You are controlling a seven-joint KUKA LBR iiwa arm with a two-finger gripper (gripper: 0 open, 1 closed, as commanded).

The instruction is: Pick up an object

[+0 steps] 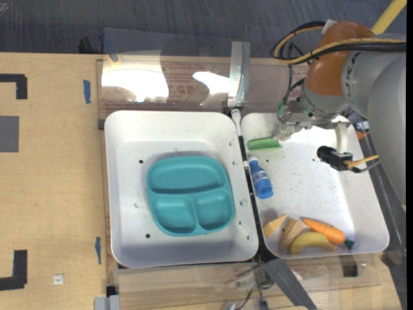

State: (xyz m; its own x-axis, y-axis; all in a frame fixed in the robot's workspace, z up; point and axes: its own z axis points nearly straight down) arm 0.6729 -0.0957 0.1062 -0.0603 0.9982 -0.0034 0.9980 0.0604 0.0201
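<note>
The green piece [264, 143] lies flat at the right bin's [361, 231] ten o'clock corner, just beside the blue bottle [261, 178]. It is best approached from straight above, with the bin wall cleared. The arm is bent over from three o'clock; the gripper [285, 129] hangs beside the piece, its state not discernible.
</note>
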